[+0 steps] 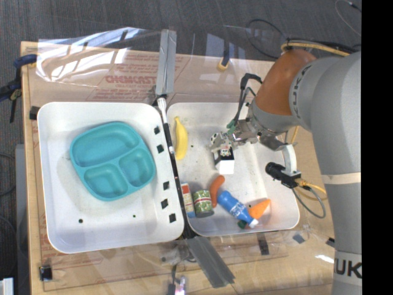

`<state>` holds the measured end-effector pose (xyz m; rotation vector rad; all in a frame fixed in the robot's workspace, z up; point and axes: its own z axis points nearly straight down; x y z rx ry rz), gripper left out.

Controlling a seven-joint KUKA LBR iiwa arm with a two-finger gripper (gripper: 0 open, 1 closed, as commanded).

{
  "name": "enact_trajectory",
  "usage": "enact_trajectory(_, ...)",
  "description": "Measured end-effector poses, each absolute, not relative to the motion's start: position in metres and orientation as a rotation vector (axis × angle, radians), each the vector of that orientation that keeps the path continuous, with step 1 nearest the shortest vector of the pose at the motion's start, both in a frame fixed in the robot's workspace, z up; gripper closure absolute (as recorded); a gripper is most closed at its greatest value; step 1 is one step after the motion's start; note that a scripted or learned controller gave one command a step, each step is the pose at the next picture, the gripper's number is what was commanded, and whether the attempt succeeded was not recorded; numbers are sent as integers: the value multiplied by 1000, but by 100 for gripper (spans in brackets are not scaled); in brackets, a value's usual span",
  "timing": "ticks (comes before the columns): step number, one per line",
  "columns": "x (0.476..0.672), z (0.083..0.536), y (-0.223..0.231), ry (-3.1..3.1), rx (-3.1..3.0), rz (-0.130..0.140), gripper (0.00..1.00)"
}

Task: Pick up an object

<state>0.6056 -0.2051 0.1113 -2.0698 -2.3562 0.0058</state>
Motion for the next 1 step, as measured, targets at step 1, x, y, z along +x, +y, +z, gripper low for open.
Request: enact_trajectory(1,532,260,-179,-2458,-1957,1,100)
